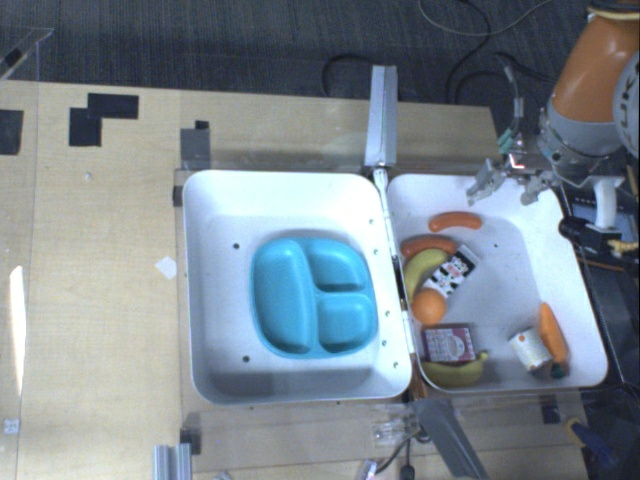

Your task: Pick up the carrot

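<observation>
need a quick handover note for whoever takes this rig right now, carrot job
Gripper: hangs over the far rim of the right bin, fingers spread open, nothing between them.
Carrot: lies in the right bin's near right corner, its green end toward the near wall, right beside a small white cup.
Also in the right bin: two sausages, two bananas, an orange and two small cards. The left bin holds a blue tray.
Done: nothing yet; the carrot is untouched.
Left: bring the gripper across to the near right corner, close on the carrot without catching the cup, and lift.
</observation>
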Motion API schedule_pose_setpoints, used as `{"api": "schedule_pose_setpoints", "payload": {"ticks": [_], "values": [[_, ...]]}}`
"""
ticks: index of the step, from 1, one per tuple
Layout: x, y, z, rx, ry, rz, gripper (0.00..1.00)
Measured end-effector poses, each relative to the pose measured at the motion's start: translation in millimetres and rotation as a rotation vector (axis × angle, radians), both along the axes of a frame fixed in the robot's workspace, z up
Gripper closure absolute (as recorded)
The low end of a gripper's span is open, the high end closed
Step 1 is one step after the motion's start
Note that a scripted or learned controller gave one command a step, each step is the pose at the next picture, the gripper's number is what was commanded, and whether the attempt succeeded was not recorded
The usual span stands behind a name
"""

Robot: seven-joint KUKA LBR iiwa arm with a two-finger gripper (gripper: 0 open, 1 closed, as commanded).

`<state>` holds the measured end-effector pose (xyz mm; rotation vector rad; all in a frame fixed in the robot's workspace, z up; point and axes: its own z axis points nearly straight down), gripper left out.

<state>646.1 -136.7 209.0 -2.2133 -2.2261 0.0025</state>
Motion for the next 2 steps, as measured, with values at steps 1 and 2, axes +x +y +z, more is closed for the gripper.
{"api": "schedule_pose_setpoints", "payload": {"ticks": [1,2], "values": [[-83.5,-25.1,-5.3,0.001,-0.002,0.438,0.00],[-130.6,-68.6,-122.0,-0.004,-0.010,0.400,0.00]]}}
